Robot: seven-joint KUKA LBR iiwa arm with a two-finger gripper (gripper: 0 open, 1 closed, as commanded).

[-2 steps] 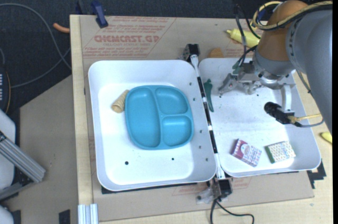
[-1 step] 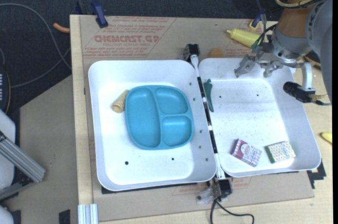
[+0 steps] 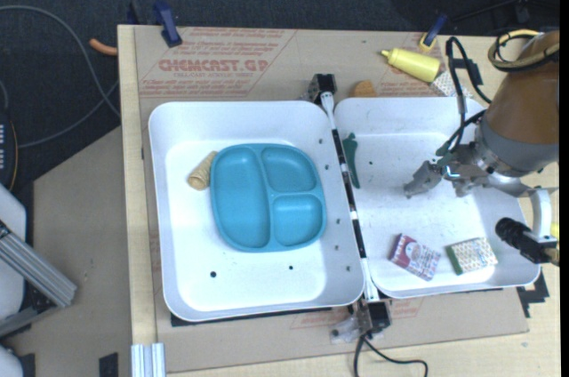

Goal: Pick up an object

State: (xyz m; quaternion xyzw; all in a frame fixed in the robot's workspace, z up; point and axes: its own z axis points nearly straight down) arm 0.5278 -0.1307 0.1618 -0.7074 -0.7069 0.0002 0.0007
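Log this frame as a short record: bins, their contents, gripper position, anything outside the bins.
left bin: blue divided tray, tan cone-shaped item at its left edge
right bin: red packet, green-patterned packet, dark green item by the left wall
gripper: low over right bin, nothing seen between its fingers
outside bins: yellow bottle on bench

Beside the blue divided plate [image 3: 267, 196] lies a tan cone [image 3: 202, 171]; across the white bins [image 3: 173, 135], a red packet [image 3: 414, 256] and green-patterned packet [image 3: 471, 255].
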